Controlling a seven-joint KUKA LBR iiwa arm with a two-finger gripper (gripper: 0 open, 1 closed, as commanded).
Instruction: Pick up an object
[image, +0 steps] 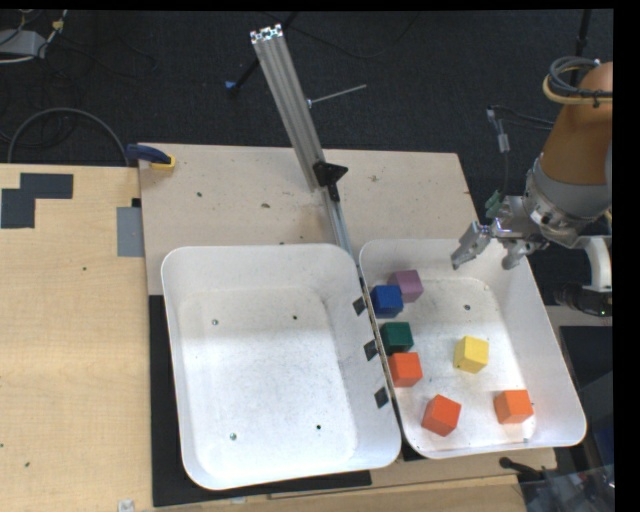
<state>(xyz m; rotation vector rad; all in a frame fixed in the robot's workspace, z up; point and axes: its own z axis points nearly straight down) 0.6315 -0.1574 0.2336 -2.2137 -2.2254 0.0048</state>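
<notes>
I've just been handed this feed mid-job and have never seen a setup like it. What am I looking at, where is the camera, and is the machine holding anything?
This is one camera fixed above a bench, looking down at a slant. The grey and orange shape at the right is a robot arm; its end effector, two spread fingers, hangs over the far rim of the right bin with nothing between them. Two shallow white bins sit side by side. The right one holds seven small cubes: a purple cube, a blue cube, a green cube, a yellow cube and three orange cubes. The left bin sits beside it. A metal rail slants up behind the bins.
</notes>
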